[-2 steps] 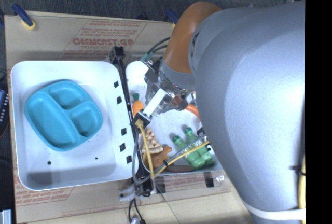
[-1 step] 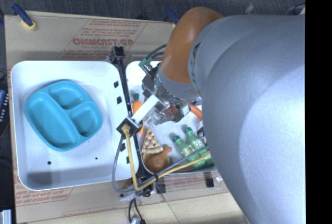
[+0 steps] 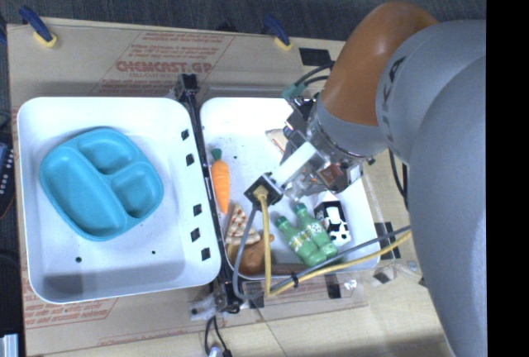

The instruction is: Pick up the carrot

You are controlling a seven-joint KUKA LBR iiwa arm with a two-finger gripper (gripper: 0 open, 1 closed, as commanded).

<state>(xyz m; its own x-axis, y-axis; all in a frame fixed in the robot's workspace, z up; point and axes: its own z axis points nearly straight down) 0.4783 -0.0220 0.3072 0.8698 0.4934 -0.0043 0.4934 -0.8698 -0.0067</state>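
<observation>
The carrot (image 3: 220, 184) lies in the right-hand bin (image 3: 248, 111), close along the wall that adjoins the other bin, its long axis running with that wall and its green top toward the desk's far edge. The gripper (image 3: 321, 175) hangs over the middle of the same bin, so the carrot lies off to its side, toward the dividing wall; whether the gripper is apart or together I cannot tell. The bin floor is smooth white plastic. Room is tight, I judge: the wall crowds one flank, and a pale waffle-like piece (image 3: 236, 223) sits just beyond the carrot's tip, with green bottles (image 3: 304, 238) nearer the bin's near edge.
</observation>
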